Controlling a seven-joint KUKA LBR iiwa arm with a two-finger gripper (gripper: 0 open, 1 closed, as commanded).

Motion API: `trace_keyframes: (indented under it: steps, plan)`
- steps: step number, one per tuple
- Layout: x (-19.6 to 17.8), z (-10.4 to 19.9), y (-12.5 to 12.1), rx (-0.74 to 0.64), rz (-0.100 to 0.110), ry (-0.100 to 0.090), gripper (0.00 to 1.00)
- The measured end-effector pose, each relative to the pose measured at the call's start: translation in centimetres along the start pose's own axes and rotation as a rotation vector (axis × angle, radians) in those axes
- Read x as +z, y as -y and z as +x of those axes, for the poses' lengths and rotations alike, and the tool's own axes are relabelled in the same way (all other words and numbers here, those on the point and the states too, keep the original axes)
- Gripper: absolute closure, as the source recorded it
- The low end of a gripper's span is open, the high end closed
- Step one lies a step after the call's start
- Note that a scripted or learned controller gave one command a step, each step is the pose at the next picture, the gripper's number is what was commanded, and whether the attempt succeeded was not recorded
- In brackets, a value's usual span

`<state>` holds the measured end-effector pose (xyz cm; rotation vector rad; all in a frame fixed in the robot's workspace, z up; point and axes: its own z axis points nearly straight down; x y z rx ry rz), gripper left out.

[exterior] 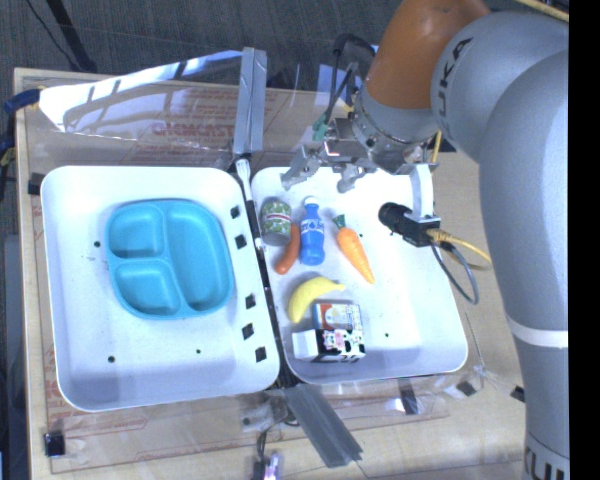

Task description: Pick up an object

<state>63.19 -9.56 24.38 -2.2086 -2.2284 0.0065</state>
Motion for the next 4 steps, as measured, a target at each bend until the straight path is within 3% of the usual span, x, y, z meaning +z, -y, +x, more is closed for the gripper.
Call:
trace_keyframes:
  steps: [1, 2, 3, 4]
  plan:
    - [5.6, -4.4, 1.9, -0.012, -0.001, 0.001, 0.00]
    - [15.3, -7.8, 3.2, 0.092, -0.001, 0.000, 0.00]
    - [14.4, -7.7, 3.3, 0.087, 0.001, 0.000, 1.00]
    - [4.7, -8.8, 1.9, 0.046, -0.006, 0.000, 1.00]
